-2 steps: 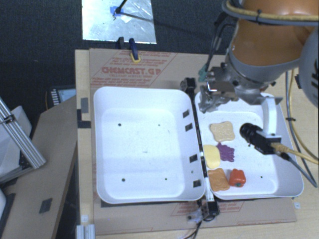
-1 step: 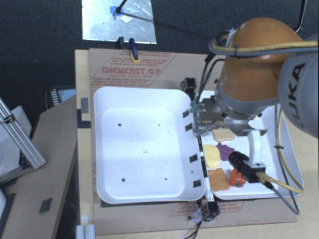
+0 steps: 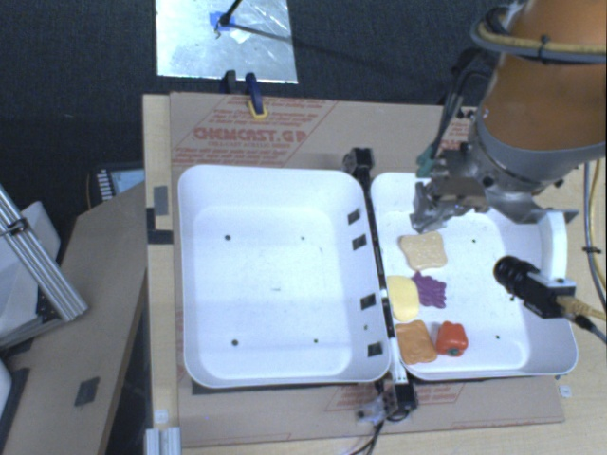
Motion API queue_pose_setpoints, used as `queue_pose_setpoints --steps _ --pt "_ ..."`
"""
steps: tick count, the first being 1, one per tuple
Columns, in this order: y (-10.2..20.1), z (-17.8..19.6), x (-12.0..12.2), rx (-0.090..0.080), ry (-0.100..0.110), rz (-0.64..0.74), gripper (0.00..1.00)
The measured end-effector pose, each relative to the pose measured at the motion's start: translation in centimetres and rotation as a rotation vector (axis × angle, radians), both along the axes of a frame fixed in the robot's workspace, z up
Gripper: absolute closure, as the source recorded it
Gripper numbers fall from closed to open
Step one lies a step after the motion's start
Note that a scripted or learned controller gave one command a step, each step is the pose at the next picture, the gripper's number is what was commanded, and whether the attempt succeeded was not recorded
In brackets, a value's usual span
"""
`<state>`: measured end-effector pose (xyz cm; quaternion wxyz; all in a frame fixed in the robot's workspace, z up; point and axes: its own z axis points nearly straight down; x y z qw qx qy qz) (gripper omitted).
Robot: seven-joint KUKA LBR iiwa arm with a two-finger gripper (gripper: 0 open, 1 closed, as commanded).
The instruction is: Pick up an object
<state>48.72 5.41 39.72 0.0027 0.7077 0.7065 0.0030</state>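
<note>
Several toy foods lie in the right bin. A beige bread slice is nearest the gripper, with a purple grape bunch and a yellow piece just below it. An orange-brown piece and a red-orange pepper sit near the front wall. My gripper hangs over the back left of that bin, just above the bread slice's far edge. Nothing shows between its fingers.
The left bin sits beside the right one, split by a ridge with black clips. A black cylindrical fixture juts over the right bin's right rim. A foil sheet lies behind the bins.
</note>
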Motion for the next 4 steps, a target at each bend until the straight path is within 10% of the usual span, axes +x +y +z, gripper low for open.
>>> queue_pose_setpoints --steps 2,3,4 --pt "13.1 9.7 -0.1 0.003 0.002 0.012 1.00" --pt "14.6 14.0 5.8 0.002 -0.001 0.004 1.00" --pt "18.3 13.8 2.4 0.002 0.008 0.010 1.00"
